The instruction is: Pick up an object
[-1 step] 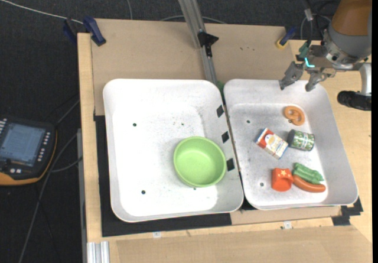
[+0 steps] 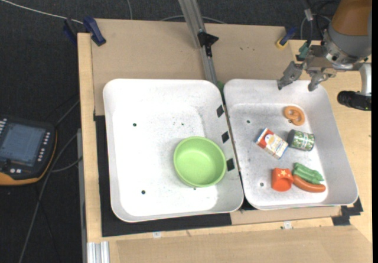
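Hovering with spread fingers over the far rim of the right bin (image 2: 333, 108), your gripper (image 2: 301, 81) grips nothing yet.

You have five candidates, all in that bin: a pretzel (image 2: 293, 114) nearest the gripper, a small carton (image 2: 271, 142) and a dark green can (image 2: 301, 140) side by side mid-bin, and an orange-red piece (image 2: 282, 179) touching a carrot-like toy with green on top (image 2: 309, 179) toward the near edge. Go for the pretzel or the carton, since each lies apart from its neighbours. Centre the fingers over it before descending, and avoid the crowded near pair. The green bowl (image 2: 199, 161) lies in the left bin (image 2: 136, 114), well apart.
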`<state>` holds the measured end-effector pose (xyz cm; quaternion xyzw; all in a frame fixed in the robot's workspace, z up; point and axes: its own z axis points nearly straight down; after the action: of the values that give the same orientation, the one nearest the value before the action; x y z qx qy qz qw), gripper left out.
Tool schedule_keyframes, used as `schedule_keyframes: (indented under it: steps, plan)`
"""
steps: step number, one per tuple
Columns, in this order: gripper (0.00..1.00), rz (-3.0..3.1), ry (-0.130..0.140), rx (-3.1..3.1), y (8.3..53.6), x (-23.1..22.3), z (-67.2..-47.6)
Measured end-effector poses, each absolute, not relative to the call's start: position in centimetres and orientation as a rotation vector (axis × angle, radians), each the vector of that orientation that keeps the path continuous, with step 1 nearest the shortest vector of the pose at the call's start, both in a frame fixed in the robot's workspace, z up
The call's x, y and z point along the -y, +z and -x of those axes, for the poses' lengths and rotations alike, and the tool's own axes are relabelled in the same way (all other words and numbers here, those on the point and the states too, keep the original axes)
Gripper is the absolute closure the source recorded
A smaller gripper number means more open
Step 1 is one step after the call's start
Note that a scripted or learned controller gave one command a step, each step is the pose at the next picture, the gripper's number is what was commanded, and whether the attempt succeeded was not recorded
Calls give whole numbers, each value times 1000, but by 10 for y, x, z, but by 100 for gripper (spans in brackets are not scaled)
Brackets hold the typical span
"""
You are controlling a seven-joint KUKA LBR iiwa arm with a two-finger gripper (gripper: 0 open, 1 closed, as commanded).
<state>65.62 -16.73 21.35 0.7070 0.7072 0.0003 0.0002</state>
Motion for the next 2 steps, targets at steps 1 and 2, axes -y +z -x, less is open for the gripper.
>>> schedule_keyframes:
  steps: [1,2]
  plan:
    - [0,-2224,-4,-2225,150,167,-655]
    - [0,-2224,-4,-2224,98,167,-654]
